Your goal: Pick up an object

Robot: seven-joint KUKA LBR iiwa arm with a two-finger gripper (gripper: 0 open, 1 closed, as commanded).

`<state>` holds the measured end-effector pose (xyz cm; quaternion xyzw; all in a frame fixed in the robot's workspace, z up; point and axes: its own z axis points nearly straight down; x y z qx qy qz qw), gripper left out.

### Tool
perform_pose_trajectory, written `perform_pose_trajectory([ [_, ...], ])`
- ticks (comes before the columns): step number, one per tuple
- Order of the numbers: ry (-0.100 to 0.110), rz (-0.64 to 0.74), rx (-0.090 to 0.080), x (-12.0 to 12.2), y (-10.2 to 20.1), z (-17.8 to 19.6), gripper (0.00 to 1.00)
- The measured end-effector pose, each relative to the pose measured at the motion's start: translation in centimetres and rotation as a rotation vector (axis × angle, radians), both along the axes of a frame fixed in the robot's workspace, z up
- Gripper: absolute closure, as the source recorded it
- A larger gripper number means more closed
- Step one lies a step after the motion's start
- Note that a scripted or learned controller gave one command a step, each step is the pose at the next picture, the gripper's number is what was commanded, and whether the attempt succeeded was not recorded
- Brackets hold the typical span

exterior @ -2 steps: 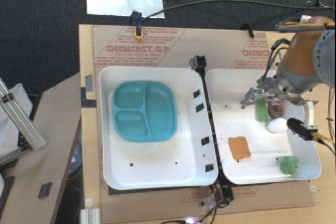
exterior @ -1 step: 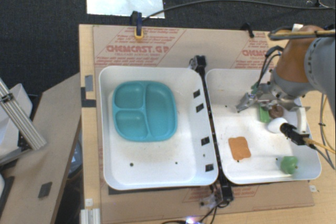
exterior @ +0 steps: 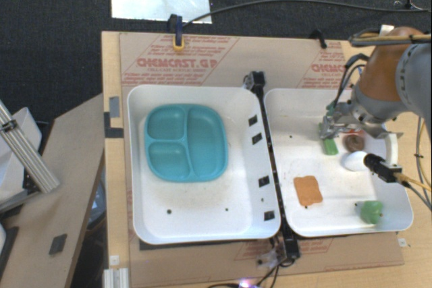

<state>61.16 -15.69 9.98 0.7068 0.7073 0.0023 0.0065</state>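
My gripper (exterior: 331, 130) hangs low over the far right part of the right bin (exterior: 297, 111), reaching in from the right. A small green block (exterior: 329, 146) lies directly below its tip, touching or nearly touching it. Just to the right of the block sit a brown round piece (exterior: 353, 141) and a white rounded piece (exterior: 353, 160). An orange-brown flat slab (exterior: 308, 190) lies near the middle front of the same bin. A green rounded object (exterior: 370, 212) rests in the bin's front right corner.
The left bin (exterior: 196, 226) holds a teal divided plate (exterior: 185, 143). A black-clipped divider (exterior: 266, 158) runs between the two bins. The back left area of the right bin has open floor.
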Motion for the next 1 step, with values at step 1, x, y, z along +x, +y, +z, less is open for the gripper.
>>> perform_pose_trajectory([
  [1, 0.004, -0.001, 0.004, 0.18, -0.64, 6.37, 1.0],
])
